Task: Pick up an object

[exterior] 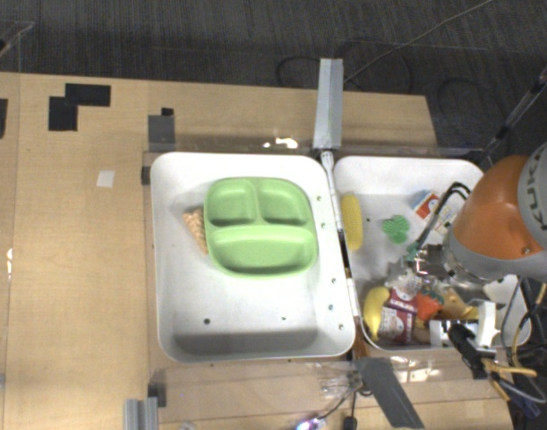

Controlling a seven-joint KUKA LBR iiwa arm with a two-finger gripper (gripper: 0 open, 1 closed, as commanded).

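From my remote station, I judged the arm (pixel 506 213) to be in the reach-and-descend step of the pick: its wrist hung low over the near part of the right bin (pixel 380 170), above a tight cluster of small objects. The gripper (pixel 423 267) was buried in clutter, and I could not tell how it was set or whether anything sat in it. The likeliest targets lay right there: a dark red packet (pixel 397 319) resting against a yellow, banana-like piece (pixel 373 307) at the bin's near left corner, with a small orange-red item (pixel 427 306) just beside them under the wrist. Farther back in the same bin, a yellow corn cob (pixel 351 220) lay along the left wall, a small green toy (pixel 396 229) sat near the middle, and a red and white piece (pixel 425 204) lay toward the back. The left bin (pixel 246 330) held a green divided tray (pixel 259 224) with a tan, grainy item (pixel 194 228) tucked at its left edge, well apart from the arm. The arm reached in from the right, its orange band (pixel 492 209) above the wrist, the lower link slanting down toward the pile. In my judgement, the next move called for a firm close on a single item and a straight lift, since the crowded objects touched one another and a neighbour could easily be dragged or knocked aside.
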